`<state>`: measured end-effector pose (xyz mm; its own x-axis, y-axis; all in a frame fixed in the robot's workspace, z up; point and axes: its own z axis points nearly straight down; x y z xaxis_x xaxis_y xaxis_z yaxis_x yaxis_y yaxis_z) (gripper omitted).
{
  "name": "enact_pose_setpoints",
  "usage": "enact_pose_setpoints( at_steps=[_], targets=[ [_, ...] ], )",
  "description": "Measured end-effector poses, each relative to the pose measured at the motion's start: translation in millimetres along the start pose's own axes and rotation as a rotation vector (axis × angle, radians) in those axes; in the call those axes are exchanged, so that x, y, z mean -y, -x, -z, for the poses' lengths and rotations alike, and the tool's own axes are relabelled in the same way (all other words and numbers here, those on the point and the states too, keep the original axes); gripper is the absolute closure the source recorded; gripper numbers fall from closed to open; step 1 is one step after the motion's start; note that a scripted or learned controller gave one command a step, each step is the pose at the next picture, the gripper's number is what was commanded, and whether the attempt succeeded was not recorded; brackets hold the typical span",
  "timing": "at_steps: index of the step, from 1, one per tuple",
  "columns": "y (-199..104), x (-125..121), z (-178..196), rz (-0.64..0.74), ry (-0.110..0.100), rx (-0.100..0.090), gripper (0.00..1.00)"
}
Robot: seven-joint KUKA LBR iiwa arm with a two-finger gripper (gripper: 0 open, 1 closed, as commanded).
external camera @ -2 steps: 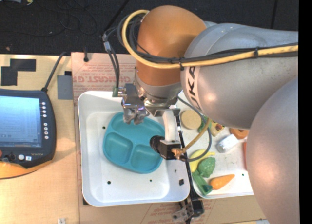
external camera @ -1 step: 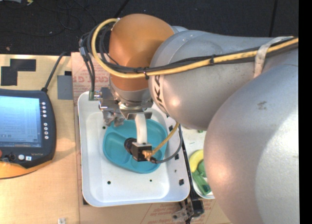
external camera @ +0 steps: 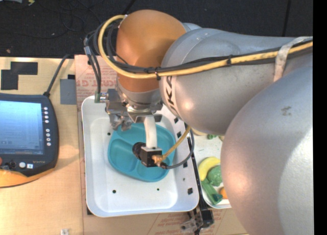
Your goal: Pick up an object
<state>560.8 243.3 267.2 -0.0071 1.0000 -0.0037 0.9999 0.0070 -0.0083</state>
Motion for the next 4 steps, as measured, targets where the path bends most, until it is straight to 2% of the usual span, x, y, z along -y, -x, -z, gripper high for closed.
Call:
enact_pose_setpoints(
  at_steps=[1,2,3,4],
  targets=[
    [-1,60,96,-0.003,0.013,-0.008,1.00],
    [0,49,-35,-0.008,-0.008,0.004,1.00],
    [12,2,101,-0.006,0.021,-0.007,1.00],
    [-1,61,235,-0.001,0.019,-0.011,1.00]
  ],
)
